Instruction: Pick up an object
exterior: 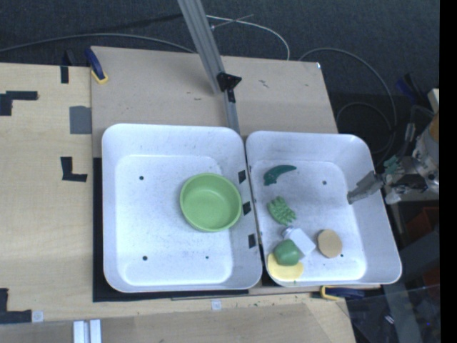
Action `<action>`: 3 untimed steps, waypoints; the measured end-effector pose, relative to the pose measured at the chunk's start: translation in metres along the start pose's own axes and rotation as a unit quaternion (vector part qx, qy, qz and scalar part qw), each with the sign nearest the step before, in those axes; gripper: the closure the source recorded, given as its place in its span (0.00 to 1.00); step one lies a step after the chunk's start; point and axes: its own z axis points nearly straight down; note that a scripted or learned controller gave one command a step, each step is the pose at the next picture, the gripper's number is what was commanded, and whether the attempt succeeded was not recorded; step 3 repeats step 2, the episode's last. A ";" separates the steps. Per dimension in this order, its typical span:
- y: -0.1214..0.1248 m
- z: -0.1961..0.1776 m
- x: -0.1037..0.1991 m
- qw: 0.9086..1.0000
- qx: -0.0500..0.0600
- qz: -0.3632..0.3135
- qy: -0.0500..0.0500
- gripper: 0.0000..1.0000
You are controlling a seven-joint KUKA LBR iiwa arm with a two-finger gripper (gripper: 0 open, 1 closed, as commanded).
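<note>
A: Where is the arm's two-finger gripper (363, 189)?

B: At the right rim of the right-hand shallow white bin (357, 148), reaching in from the right. A grey finger points left and down over the bin's right wall. Nothing sits between the fingers. How far apart they stand, I cannot tell; it is too small and blurred.

A: And the things to pick?

B: All in that right bin, well apart from the gripper. A dark green curved piece (278, 173) lies near the top left. Below it, a light green ridged lump (281, 209). Lower still, a round green ball-like object (287, 251) rests on a flat yellow disc (283, 269) at the bin's front left corner, with a small white block (300, 240) touching it on the right. A tan round puck (329, 243) lies just beside that block.

A: The other bin?

B: The left-hand white bin (128, 148) holds a light green plastic bowl (210, 202), upright, near its right side.
</note>
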 end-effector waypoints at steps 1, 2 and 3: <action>0.000 0.000 0.000 1.000 0.000 0.000 0.000 0.00; -0.004 0.049 0.009 1.000 0.002 0.000 0.001 0.00; -0.004 0.049 0.009 1.000 0.002 0.000 0.001 0.00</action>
